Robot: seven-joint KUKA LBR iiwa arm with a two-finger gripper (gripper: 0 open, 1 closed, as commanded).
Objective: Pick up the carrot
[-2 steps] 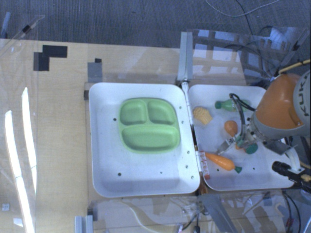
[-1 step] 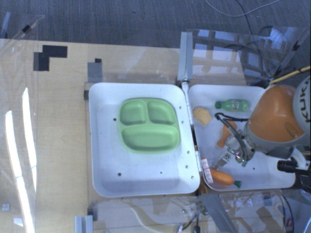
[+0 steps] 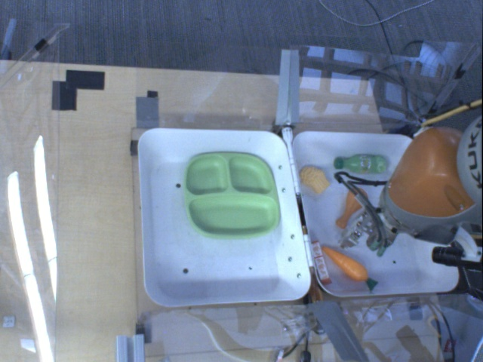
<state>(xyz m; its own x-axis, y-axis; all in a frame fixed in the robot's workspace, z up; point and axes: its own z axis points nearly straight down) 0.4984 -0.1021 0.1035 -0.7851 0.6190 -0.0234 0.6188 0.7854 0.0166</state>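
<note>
The carrot [image 3: 346, 262] lies in the right bin [image 3: 423, 281] near its front left corner. It is orange, with a small green tip pointing to the right. My gripper [image 3: 364, 236] hangs just above and behind the carrot, apart from it, and reaches in from the right under the orange wrist band [image 3: 426, 176]. An orange wedge-shaped piece [image 3: 349, 208] lies right behind the gripper, partly covered by it.
A green bottle [image 3: 362, 163] and a pale yellow food piece [image 3: 315, 178] lie at the back of the right bin. A small red and white item [image 3: 319, 259] lies by the bin's left wall. The left bin [image 3: 162, 225] holds a green divided plate [image 3: 230, 216].
</note>
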